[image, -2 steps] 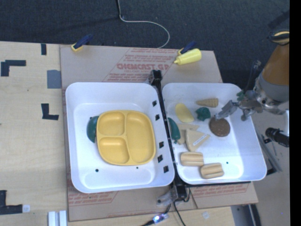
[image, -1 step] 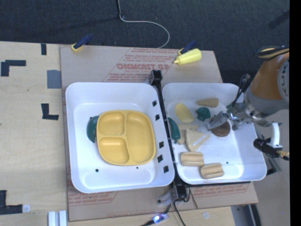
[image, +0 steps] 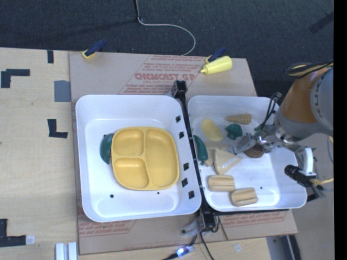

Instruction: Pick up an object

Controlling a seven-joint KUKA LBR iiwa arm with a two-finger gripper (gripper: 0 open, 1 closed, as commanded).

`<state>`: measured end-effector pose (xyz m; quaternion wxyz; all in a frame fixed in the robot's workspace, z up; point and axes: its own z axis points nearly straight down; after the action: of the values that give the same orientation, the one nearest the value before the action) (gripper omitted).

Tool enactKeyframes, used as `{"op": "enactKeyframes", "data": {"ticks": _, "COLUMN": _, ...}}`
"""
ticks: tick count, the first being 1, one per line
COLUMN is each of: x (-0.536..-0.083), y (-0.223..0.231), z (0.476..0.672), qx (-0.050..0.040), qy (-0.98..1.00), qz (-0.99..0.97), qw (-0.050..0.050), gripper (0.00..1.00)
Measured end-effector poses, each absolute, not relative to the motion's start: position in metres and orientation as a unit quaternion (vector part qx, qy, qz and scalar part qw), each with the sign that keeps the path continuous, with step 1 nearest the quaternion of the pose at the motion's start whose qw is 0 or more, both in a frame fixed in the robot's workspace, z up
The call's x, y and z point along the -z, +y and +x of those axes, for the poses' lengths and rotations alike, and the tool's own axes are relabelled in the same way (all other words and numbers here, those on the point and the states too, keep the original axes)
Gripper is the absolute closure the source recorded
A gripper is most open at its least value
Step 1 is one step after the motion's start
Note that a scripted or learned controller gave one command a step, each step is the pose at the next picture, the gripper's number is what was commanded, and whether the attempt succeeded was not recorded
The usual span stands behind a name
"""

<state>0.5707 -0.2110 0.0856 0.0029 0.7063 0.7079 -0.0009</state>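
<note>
My gripper [image: 245, 144] is low in the right bin [image: 287, 191], reaching in from the right near the bin's middle. A small brown object [image: 254, 153] lies right beside it, and I cannot tell whether the two touch. A teal piece [image: 234, 130] sits just up and left of the gripper, next to a yellow lemon-shaped piece [image: 212, 130]. A tan roll [image: 239, 119] lies at the back. Pale beige sticks [image: 224, 160] lie to the gripper's lower left. Two bun-like pieces [image: 221, 183] [image: 243, 196] rest near the front.
A green object [image: 200, 149] leans against the divider wall. The left bin [image: 87, 123] holds a yellow divided plate [image: 145, 157] lying over a dark green thing [image: 105, 148]. A yellow clamp [image: 218, 65] and a white cable [image: 162, 26] lie behind the bins.
</note>
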Motion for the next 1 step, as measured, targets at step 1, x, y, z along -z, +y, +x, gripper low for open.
{"op": "enactKeyframes", "data": {"ticks": 1, "x": -0.1001, "y": -0.2114, "z": 0.5734, "qx": -0.0012, "qy": 0.708, "qz": 0.706, "qw": 0.007, "gripper": 1.0}}
